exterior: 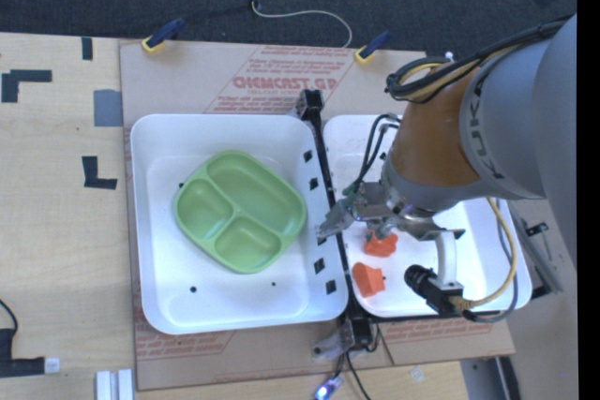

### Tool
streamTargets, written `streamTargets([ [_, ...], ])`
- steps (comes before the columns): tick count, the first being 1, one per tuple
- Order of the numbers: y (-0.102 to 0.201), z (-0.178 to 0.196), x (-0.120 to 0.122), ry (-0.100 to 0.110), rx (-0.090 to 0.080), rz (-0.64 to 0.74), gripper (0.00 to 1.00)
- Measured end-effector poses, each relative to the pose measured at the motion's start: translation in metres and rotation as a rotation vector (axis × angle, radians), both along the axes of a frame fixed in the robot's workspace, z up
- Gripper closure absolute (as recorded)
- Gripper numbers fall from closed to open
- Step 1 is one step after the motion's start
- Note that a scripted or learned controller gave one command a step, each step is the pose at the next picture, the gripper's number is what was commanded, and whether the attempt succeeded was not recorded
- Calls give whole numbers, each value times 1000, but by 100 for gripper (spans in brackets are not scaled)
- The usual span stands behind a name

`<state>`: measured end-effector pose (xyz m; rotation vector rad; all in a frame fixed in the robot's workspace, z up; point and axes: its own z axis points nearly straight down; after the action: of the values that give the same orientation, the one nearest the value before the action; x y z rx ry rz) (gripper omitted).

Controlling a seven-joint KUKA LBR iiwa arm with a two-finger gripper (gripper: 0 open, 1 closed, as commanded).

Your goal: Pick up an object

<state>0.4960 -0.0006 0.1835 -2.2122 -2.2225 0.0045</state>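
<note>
Two small orange objects lie in the right bin. One orange piece sits right under the wrist of the arm, partly covered by it. The other orange piece lies a little nearer the front edge of the bin. My gripper points down over the upper orange piece, its tip hidden behind the wrist body. The grey arm with its orange band covers most of the right bin.
A green divided plate lies in the left bin. A black divider runs between the two bins. A black cable and plug hang over the right bin's front part.
</note>
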Motion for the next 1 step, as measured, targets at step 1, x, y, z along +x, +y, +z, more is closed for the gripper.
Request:
streamTargets([
  [1,-2,10,1,0,-2,-2,100],
])
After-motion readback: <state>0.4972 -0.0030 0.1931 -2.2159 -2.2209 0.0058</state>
